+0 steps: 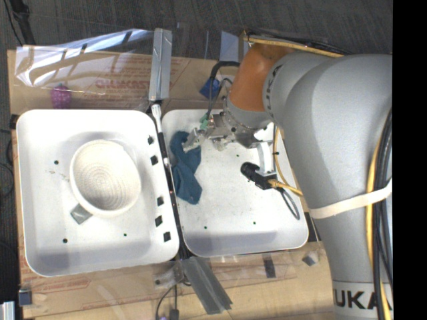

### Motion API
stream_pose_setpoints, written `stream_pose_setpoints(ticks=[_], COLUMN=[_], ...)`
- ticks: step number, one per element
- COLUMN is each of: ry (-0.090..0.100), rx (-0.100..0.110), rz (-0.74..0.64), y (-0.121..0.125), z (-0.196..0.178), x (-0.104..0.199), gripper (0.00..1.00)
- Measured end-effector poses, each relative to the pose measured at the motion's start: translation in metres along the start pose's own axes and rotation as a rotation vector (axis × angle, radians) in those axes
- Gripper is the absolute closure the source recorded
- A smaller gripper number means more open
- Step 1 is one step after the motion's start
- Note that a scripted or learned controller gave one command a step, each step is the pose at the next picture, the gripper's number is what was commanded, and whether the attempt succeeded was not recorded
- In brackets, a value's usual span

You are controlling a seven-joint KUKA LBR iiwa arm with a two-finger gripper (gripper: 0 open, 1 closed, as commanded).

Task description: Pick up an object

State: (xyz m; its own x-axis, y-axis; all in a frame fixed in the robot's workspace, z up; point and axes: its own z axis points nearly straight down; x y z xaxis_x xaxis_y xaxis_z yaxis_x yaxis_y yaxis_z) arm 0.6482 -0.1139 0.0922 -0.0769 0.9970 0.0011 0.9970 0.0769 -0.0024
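The gripper (199, 133) hangs at the right bin's (280, 235) far-left corner, just beside a crumpled blue cloth (186, 169).

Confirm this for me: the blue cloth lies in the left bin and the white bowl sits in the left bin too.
Not quite. The camera view shows the blue cloth in the right bin, along its left wall. The white bowl does sit in the left bin.

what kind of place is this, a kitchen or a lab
Most likely a robot lab or test bench, not a kitchen: a KUKA arm reaches over two white bins, one with a bowl, one with a blue cloth, on cardboard with loose cables.
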Motion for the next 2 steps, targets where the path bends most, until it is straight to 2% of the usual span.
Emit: stream_pose_setpoints(ticks=[1,2], ry=[0.000,-0.001], rx=[0.002,0.001], rz=[0.030,0.063], y=[-0.088,-0.047], z=[0.001,0.001], x=[0.014,0.001], gripper=[0.00,0.00])
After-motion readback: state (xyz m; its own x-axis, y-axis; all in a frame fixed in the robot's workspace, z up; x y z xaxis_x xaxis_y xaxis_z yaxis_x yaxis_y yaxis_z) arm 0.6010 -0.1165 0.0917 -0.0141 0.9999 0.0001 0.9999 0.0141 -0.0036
